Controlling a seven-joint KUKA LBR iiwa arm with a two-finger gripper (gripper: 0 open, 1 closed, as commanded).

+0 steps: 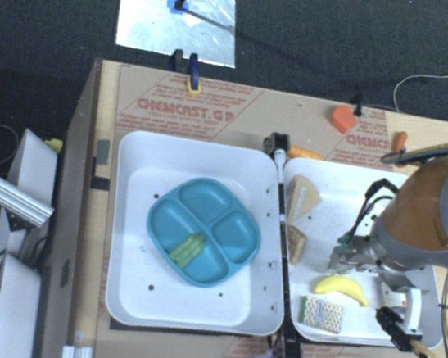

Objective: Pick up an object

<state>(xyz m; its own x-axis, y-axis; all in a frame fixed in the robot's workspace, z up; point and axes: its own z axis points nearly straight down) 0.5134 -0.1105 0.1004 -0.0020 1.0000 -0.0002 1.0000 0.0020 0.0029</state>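
Note:
The right bin [348, 179] holds a yellow banana [341, 289] near its front, a patterned sponge-like block [322, 313] at the front left corner, a tan wedge [304, 198] at the back left and a small brown piece [294, 243] by the left wall. My gripper [349, 254] hangs low in this bin, just above the banana and to the right of the brown piece. The grey and orange arm [430, 215] covers the bin's right side.
In the left bin [130, 285] a blue divided plate [204, 229] carries a green piece [186, 249] in its front compartment. An orange block [342, 118] and a carrot-like piece [304, 153] lie on the board behind the bins. A black divider [281, 240] runs between the bins.

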